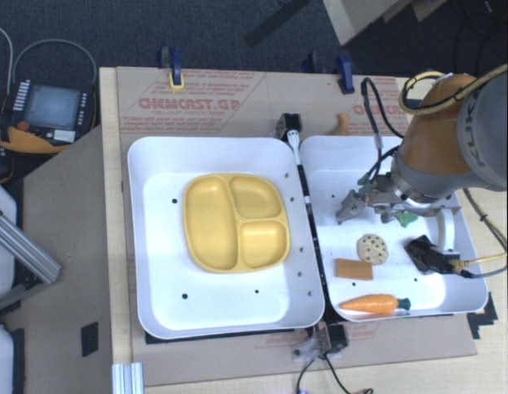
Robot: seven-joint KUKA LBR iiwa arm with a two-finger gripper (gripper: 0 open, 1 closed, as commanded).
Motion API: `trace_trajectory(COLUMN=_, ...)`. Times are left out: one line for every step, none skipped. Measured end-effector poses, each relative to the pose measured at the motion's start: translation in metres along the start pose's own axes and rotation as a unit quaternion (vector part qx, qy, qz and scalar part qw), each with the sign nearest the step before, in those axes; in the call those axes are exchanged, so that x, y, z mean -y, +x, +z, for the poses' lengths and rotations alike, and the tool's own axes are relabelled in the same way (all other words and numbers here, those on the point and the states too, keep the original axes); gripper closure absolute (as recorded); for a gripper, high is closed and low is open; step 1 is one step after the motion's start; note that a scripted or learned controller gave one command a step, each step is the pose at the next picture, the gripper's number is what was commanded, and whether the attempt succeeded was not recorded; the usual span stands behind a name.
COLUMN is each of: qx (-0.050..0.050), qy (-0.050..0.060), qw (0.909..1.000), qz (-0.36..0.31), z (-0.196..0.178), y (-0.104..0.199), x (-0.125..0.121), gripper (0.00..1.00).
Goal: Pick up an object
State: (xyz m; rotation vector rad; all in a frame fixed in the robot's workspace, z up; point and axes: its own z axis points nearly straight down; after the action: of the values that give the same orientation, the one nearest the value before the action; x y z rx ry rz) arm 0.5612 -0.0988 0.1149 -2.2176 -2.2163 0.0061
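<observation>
The right bin (319, 171) holds a round speckled cookie (371, 248), a flat brown block (353, 269) and an orange carrot with a green tip (372, 304) along the front wall. My gripper (375, 212) hangs low over the middle of this bin, just behind the cookie. It is open, with one grey finger (350, 208) spread to the left and nothing seen between the two. A small green thing (408, 217) peeks out beside the right finger, mostly hidden by the wrist. I cannot tell whether it touches the finger.
The left bin (155, 245) holds a yellow divided plate (235, 221) at its centre. The bins' shared walls (309, 220) run between them. The arm's orange band (438, 130) covers the right bin's far right part.
</observation>
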Motion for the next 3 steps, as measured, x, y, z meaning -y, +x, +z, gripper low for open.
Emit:
trace_trajectory(qx=0.000, qy=-0.001, qw=1.0000, qz=0.000, z=0.032, y=0.001, x=0.000, gripper=0.00)
trace_trajectory(qx=0.001, qy=-0.004, qw=1.0000, qz=0.000, z=0.020, y=0.000, x=-0.001, gripper=1.00)
trace_trajectory(qx=0.001, qy=-0.005, qw=1.0000, qz=0.000, z=-0.023, y=-0.002, x=0.001, gripper=1.00)
